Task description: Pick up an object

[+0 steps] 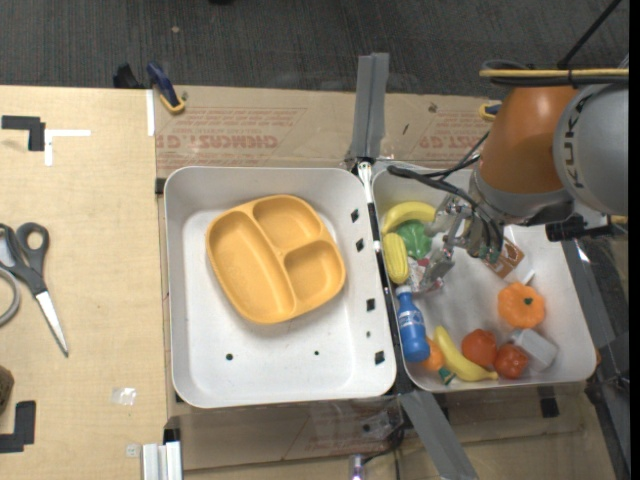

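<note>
The right bin (575,298) holds several toy foods. A yellow banana (408,213), a green vegetable (413,238) and a yellow corn cob (397,258) lie at its left wall, with a blue bottle (410,324) below them. A second banana (456,356), a red tomato (479,346), another red piece (511,361), a grey block (538,346) and an orange pumpkin (521,306) sit toward the front right. My gripper (438,270) is low in the bin, just right of the corn and green vegetable and above the bottle. A small brown box (507,258) lies beside the wrist.
The left bin (178,298) holds a yellow divided plate (275,258). Scissors (35,268) lie on the wooden bench at far left. A blue clamp (165,86) sits at the back. The arm's orange band (525,143) hangs over the right bin's far corner.
</note>
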